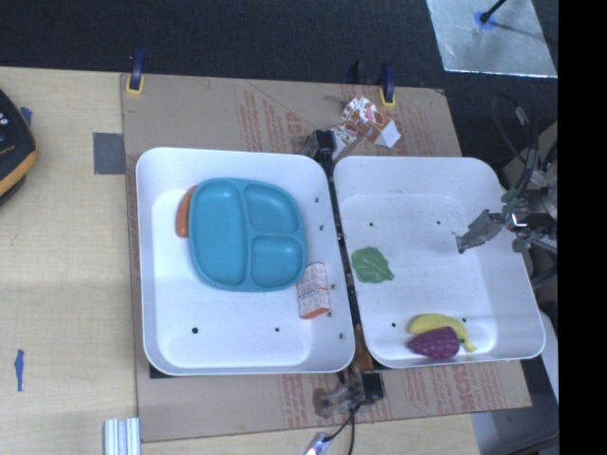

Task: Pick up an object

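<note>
Gripper (471, 238) over right bin (417, 183), near right wall; jaw state indiscernible, apparently nothing held; green leaf (371, 264) well apart.

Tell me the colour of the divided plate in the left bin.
Teal blue; the plate shows it best in the camera view.

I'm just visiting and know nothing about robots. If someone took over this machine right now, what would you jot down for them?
Gripper: at the right bin's right side, holding nothing I can see.
Right bin: green leaf near the left wall; yellow banana and purple grapes touching, near the front edge.
Left bin: blue divided plate, an orange item under its left edge, a small packet.
Done: nothing picked.
Left: grasp one object.
</note>
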`<control>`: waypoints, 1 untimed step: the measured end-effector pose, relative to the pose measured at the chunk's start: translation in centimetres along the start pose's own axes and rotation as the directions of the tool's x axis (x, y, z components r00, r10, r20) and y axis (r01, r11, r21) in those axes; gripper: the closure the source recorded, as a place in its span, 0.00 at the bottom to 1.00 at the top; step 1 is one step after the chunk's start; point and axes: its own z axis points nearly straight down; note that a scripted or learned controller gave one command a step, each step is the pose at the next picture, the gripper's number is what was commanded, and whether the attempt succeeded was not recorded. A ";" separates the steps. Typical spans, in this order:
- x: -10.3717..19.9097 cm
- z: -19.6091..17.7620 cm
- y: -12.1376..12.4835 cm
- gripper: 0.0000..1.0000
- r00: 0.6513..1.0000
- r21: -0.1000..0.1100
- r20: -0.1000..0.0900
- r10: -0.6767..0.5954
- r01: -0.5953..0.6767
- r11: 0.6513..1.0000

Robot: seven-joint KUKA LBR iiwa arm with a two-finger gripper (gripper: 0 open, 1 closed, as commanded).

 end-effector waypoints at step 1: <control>11.7 6.6 0.5 0.00 1.000 0.002 0.001 -0.002 0.002 1.000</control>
